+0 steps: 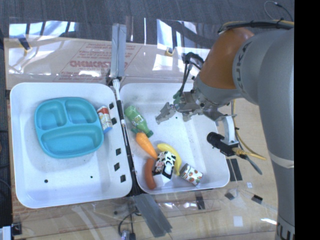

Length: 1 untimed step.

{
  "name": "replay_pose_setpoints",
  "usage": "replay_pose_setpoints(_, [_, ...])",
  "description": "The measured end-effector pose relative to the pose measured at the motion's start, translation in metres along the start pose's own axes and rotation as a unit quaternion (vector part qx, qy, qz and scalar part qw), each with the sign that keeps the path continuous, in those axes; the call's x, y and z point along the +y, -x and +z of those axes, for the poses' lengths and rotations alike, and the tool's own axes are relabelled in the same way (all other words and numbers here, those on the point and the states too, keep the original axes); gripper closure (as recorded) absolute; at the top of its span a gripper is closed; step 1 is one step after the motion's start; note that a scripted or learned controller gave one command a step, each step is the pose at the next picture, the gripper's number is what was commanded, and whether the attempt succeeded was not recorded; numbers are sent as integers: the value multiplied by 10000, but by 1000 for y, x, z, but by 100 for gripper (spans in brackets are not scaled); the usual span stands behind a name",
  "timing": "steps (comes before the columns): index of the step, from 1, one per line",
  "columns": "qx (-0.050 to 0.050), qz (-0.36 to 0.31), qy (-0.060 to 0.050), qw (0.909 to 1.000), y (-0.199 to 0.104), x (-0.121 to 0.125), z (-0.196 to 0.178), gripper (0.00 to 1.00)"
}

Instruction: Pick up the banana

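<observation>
Roughly, from above:

Left bin (20, 149): holds a blue divided plate (67, 126) lying flat toward its upper left, and a small red-and-white can (105, 119) just beside the plate's right edge, near the divider between the bins.

Right bin (200, 149): holds a green bottle (136, 120) near its left wall, an orange carrot (145, 144) just below the bottle, the banana (169, 150), a black-and-white patterned toy (165, 165), a reddish sausage-shaped piece (150, 174) and a small printed can (190, 174) near the front wall.

Banana: lies in the lower middle of the right bin, right of the carrot; the patterned toy overlaps its lower end.

Gripper (165, 115): hangs over the upper middle of the right bin, well apart from the banana, with nothing between its fingers; the fingers look spread.

Arm (250, 64): grey with an orange band, covers the right bin's upper right corner.

Hard to make out: the labels on both cans, the patterned toy's true shape, and how much of the banana lies under it.
</observation>
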State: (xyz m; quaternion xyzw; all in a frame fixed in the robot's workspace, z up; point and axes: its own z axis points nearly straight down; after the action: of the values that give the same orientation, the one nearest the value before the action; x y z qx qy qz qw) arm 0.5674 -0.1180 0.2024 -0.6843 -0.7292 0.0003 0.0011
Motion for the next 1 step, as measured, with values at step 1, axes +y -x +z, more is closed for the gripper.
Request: replay_pose_setpoints(1, [-1,-534,-7,9986,34,-27,55,0])
